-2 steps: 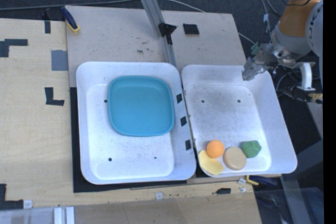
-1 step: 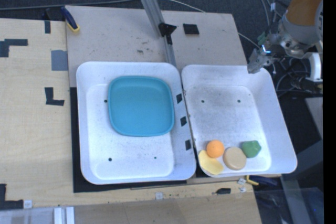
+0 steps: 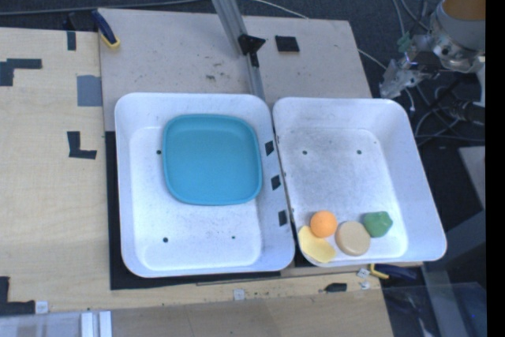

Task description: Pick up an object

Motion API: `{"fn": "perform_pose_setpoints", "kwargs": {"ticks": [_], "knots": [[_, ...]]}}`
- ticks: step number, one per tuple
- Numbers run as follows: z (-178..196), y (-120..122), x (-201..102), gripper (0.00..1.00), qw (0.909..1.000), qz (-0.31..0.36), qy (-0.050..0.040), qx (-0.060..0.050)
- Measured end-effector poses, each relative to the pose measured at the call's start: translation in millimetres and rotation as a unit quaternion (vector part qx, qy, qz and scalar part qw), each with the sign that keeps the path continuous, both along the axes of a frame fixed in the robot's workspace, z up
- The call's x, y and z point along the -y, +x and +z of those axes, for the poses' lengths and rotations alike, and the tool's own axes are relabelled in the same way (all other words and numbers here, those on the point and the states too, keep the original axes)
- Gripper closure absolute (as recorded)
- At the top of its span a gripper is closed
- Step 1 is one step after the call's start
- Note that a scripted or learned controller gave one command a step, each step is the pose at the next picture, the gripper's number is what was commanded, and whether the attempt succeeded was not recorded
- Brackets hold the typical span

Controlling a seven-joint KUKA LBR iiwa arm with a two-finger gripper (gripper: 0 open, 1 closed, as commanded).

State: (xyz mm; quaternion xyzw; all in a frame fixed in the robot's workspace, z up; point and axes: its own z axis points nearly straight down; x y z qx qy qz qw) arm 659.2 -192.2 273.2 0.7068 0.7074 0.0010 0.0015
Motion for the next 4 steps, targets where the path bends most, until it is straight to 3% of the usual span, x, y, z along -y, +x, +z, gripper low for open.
{"fn": "perform_pose_setpoints", "kwargs": {"ticks": [3,4], "knots": [[1.1,-43.5,-140.2,1.00,1.0000,0.002,0.0008,-0.002],[-18.0,-54.2,-187.1,1.00,1.0000,0.002,0.0007,-0.003]]}}
